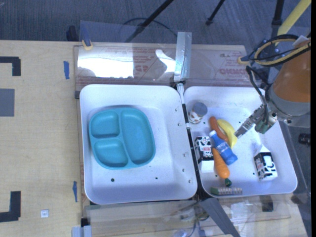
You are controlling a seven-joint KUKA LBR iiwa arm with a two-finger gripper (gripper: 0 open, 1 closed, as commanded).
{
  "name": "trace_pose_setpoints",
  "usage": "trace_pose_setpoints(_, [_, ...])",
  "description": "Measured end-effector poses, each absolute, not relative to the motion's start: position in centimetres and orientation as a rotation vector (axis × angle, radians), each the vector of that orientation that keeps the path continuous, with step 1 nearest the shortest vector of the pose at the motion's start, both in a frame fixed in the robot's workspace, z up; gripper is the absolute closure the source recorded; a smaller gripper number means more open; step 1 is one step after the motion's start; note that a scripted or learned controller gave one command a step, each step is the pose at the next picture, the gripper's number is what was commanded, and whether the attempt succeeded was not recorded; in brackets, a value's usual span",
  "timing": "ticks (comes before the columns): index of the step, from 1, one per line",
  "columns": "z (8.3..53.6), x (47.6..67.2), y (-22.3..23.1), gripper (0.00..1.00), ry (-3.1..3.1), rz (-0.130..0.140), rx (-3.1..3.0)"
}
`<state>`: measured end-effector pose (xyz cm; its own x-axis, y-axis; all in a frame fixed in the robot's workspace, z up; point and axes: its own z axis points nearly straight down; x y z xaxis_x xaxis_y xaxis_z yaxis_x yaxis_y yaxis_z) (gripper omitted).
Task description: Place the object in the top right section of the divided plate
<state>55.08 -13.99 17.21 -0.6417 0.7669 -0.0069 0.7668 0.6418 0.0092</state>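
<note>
1. Status: my gripper [245, 127] hangs over the right bin [289, 179], just beside the banana [226, 130] at my 9 o'clock. Whether it is spread or closed, I cannot tell; nothing is visibly held.
2. Target: the task names no object. I judge the banana the likeliest candidate. It looks light, smooth and curved, probably a rigid toy, so it may roll or slip. Grip across its thickest middle, not the tapered ends.
3. Obstructions: a blue bottle [224, 149] and a carrot [221, 164] lie touching it at its 6 o'clock. 1 cow-patterned carton [203, 147] sits at 8 o'clock, another carton [265, 165] at 4 o'clock, and a small cup [197, 111] at 10 o'clock.
4. Destination: the divided plate [121, 137] lies in the left bin [163, 181], well apart at 9 o'clock, beyond both bin rims.
</note>
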Motion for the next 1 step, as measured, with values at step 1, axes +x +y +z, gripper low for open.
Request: trace_pose_setpoints(1, [17.21, 55.08, -13.97, 0.00, 2.838, 0.009, 1.325])
